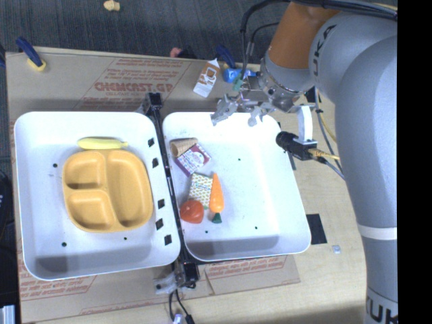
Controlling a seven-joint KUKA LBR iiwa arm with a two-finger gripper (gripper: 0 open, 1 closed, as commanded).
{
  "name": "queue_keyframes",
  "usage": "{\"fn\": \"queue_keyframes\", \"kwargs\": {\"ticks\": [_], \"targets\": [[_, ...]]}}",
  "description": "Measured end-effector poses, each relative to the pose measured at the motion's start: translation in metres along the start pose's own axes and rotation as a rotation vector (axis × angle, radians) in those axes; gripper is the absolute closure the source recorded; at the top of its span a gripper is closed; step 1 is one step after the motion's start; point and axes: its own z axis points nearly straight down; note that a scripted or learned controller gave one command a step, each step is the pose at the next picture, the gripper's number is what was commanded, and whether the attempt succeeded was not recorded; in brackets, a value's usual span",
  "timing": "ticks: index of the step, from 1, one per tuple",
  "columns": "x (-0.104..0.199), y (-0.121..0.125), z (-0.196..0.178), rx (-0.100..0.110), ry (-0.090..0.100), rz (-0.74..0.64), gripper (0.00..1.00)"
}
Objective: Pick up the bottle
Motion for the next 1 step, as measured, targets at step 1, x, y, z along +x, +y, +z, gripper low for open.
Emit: {"fn": "queue_keyframes", "kwargs": {"ticks": [1], "targets": [[0.0007, 0.0003, -0.0102, 0.002, 0.001, -0.005, 1.00]]}}
